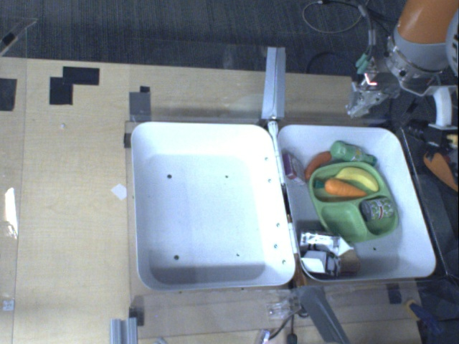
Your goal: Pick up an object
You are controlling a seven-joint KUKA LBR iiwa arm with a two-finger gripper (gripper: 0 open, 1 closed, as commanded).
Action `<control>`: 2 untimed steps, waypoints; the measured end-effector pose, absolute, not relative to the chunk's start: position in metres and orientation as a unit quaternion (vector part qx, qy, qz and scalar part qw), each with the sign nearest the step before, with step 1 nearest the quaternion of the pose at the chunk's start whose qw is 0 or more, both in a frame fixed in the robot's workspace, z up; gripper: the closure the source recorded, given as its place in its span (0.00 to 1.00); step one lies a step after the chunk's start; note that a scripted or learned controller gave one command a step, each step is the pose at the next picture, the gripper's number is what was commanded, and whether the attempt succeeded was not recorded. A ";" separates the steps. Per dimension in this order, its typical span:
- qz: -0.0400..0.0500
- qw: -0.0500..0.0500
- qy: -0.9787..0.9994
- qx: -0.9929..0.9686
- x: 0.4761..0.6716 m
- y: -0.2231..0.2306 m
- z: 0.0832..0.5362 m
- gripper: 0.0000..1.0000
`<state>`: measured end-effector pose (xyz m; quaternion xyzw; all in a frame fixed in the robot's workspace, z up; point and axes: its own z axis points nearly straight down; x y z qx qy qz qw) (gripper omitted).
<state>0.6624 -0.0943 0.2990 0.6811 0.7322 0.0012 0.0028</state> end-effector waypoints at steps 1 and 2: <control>0.000 0.001 0.703 0.711 0.623 -0.151 0.243 1.00; 0.003 0.005 0.718 0.696 0.584 -0.160 0.097 1.00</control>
